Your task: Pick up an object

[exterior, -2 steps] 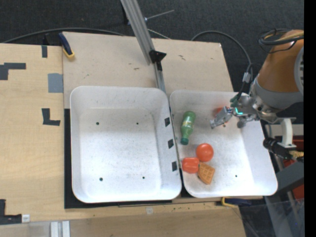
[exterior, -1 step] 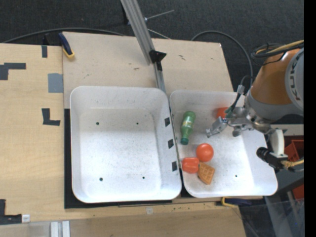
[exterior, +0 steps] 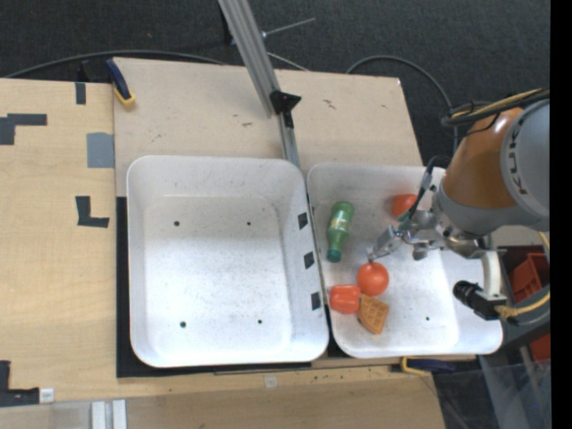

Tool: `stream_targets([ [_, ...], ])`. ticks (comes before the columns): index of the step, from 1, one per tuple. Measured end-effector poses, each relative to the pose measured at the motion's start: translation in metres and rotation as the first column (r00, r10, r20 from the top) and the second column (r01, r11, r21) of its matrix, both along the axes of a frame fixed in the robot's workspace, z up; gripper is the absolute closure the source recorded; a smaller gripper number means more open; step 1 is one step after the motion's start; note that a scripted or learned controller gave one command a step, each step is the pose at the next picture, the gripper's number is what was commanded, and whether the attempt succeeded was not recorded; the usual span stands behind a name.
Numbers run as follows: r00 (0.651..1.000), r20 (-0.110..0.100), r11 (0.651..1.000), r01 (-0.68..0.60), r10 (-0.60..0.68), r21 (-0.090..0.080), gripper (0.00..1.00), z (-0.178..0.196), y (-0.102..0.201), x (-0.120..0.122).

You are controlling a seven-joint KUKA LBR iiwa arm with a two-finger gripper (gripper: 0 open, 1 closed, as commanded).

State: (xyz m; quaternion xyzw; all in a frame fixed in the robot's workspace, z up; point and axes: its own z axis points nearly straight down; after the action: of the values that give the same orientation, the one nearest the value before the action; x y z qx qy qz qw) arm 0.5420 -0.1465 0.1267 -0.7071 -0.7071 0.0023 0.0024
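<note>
Two white bins sit side by side on the tabletop (exterior: pixel 206 96). The left bin (exterior: pixel 152 239) and the right bin (exterior: pixel 429 329) touch along their middle edges.

The grey arm (exterior: pixel 500 164) with its orange band comes in from 3 o'clock and leans over the right bin. Its end effector (exterior: pixel 393 244) hangs low over the middle of that bin, pointing toward 8 o'clock. The thin metal tips look a little spread apart, and nothing sits between them.

A green bottle (exterior: pixel 339 231) lies on its side in the right bin, near the wall shared with the left bin, at about 9 o'clock from the end effector. A round red ball (exterior: pixel 373 279) sits just below the tips, at about 7 o'clock, very near but I cannot tell if it touches them. Another red thing (exterior: pixel 344 298) lies just beside the ball at about 8 o'clock from it. A tan waffle-like piece (exterior: pixel 374 315) rests right under the ball, at 6 o'clock (it has a little grid on top). One more red-orange thing (exterior: pixel 402 205) peeks out next to the arm, at about 1 o'clock from the end effector, partly hidden.

A long metal rod (exterior: pixel 255 52) slants across the tabletop from 12 o'clock down to the spot where the two bins meet.
</note>
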Motion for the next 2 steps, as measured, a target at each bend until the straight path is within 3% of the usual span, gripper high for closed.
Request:
stream_targets([
  [1,1.0,0.006,1.0,-0.001,0.001,-0.002,0.0,-0.039,0.0,0.0],
  [2,1.0,0.005,1.0,-0.002,0.002,0.0,1.0,-0.028,0.001,0.0],
])
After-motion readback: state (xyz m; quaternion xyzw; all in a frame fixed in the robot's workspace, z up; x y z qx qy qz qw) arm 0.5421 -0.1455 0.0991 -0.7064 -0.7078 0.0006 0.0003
